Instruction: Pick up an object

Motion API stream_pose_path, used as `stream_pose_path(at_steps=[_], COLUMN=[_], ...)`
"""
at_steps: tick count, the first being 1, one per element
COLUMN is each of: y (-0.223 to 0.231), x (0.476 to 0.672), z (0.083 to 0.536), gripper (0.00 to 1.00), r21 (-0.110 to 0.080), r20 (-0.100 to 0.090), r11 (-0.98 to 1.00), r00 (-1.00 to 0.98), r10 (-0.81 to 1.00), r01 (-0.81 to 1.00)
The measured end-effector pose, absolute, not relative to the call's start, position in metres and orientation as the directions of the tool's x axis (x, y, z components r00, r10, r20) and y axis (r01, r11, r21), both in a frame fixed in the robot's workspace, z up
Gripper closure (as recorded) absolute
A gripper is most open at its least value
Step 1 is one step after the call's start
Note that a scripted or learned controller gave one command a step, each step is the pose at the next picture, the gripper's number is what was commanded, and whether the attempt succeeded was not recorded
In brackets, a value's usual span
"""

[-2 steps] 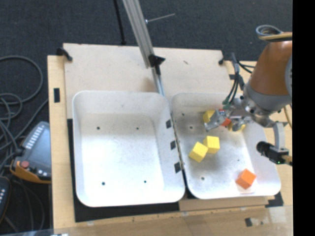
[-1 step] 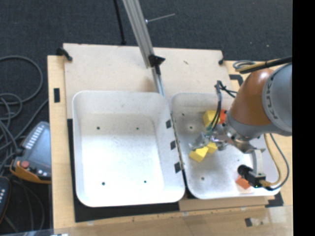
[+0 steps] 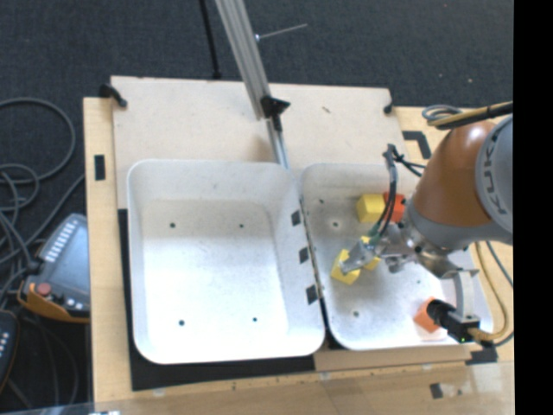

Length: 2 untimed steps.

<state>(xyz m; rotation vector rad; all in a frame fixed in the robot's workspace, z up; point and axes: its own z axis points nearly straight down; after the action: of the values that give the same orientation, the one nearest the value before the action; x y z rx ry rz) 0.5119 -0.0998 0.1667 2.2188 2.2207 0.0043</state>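
Dark carpet floor [image 3: 104, 24], wooden bench [image 3: 190, 124], loose cables [image 3: 26, 188]

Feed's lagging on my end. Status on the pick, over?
Gripper down in right bin, at the yellow block; grasp not confirmed. Second yellow block behind it, orange piece near front corner. Nothing blocking.

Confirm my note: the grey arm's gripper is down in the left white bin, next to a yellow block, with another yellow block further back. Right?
Not quite. In the camera view the two-finger gripper is down in the right shallow white bin, not the left one. The rest stands: it sits next to a small yellow block, and another yellow block lies further back in that same bin.
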Motion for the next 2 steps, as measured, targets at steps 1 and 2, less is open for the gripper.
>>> stream_pose_path(at_steps=[1,2], y=[-0.095,-0.095], x=[0.556,0.54], z=[0.121,0.099], gripper=[0.0,0.0], r21=[0.01,0.007], r20=[-0.004,0.001], r11=[0.0,-0.001], r00=[0.0,0.001], r10=[1.0,1.0], r01=[1.0,1.0])
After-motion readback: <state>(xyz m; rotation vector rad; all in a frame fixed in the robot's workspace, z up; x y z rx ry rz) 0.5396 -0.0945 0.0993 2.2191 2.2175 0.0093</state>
